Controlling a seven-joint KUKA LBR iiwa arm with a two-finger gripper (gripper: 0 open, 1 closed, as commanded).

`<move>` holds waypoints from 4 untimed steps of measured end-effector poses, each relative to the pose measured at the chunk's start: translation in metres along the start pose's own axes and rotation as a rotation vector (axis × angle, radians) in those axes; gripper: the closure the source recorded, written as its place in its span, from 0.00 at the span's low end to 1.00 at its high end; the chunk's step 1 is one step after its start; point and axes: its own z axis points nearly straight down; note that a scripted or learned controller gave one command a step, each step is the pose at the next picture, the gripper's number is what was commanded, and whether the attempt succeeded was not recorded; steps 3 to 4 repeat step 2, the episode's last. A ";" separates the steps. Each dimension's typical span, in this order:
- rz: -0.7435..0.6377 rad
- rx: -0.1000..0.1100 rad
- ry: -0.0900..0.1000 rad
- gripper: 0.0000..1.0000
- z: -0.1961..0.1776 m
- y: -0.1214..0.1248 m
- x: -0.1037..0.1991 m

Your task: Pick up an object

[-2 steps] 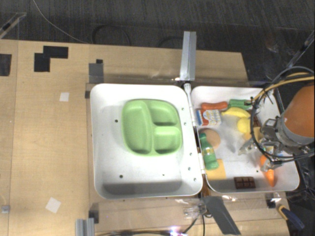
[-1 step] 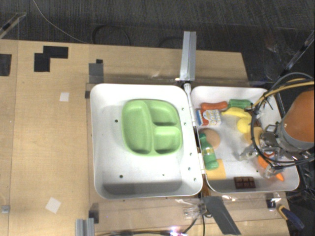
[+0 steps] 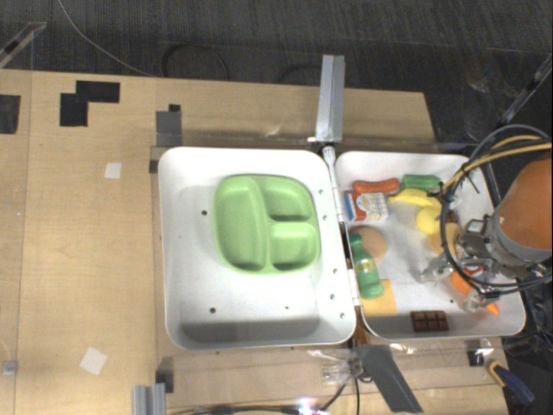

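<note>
The right bin [image 3: 406, 327] is crowded along its left wall and far end: a green bottle [image 3: 366, 275], a brown egg-shaped piece [image 3: 372, 243], a small carton [image 3: 369, 206] and a banana [image 3: 423, 207]. Its middle floor lies bare, down to a chocolate bar [image 3: 429, 321]. The left bin [image 3: 186, 258] has open floor around the green divided tray [image 3: 264, 222]

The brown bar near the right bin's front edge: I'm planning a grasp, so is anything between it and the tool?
Nothing visible does: bare bin floor lies between the brown bar and the tool.
</note>
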 end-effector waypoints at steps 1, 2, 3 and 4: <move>0.001 0.011 -0.009 1.00 -0.014 -0.003 -0.005; -0.477 -0.011 0.002 1.00 -0.076 -0.016 -0.009; -0.477 -0.011 0.002 1.00 -0.076 -0.016 -0.009; -0.477 -0.011 0.002 1.00 -0.076 -0.016 -0.009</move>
